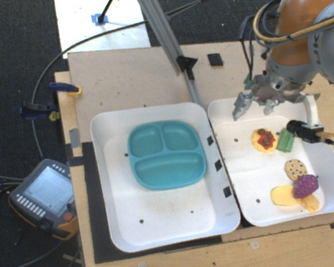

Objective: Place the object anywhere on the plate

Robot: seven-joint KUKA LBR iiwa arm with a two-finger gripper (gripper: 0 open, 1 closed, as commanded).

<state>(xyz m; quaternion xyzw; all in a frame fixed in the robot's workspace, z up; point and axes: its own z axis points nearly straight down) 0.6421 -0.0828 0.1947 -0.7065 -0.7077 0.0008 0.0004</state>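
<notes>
A teal plate (167, 155) with three compartments lies in the left white bin (124, 227). In the right white bin (249, 204) lie a small round pizza slice toy (263, 139), a green block (286, 141), a cookie (294, 169), a purple grape bunch (306, 186) and a yellow banana (285, 196). My gripper (253, 110) hangs over the far part of the right bin, above and just behind the pizza toy. It is open and nothing sits between its fingers (239, 110).
A metal pole (166, 32) slants down to the gap between the bins at the back. A teach pendant (44, 198) lies off the bench to the left. Cables (313, 132) run along the right bin's far right side.
</notes>
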